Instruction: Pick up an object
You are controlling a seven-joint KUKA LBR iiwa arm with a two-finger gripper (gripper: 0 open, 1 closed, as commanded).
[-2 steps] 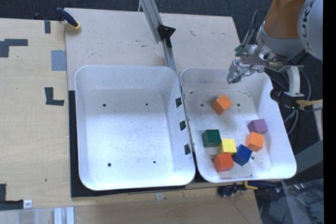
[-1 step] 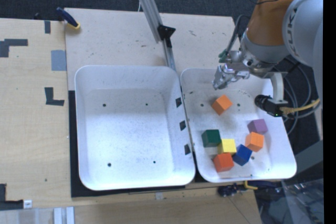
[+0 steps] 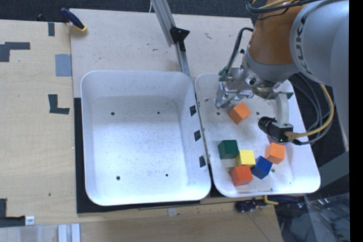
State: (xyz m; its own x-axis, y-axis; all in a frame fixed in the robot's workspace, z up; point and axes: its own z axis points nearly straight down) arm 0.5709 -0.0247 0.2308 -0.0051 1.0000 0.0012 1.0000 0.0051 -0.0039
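My gripper (image 3: 227, 96) hangs over the upper part of the right bin (image 3: 303, 175), under the grey arm with its orange band. An orange block (image 3: 239, 113) lies tilted just below and to the right of the gripper, close to it; I cannot tell whether they touch. Lower in the same bin lie a green block (image 3: 228, 148), a yellow block (image 3: 247, 157), a blue block (image 3: 262, 167), a red-orange block (image 3: 241, 174) and another orange block (image 3: 275, 152), clustered together.
The left bin (image 3: 136, 133) sits beside the right one, sharing a middle rim. A slanted metal bar (image 3: 161, 3) runs from the top down to the bins' junction. A black cable connector (image 3: 273, 127) hangs near the blocks.
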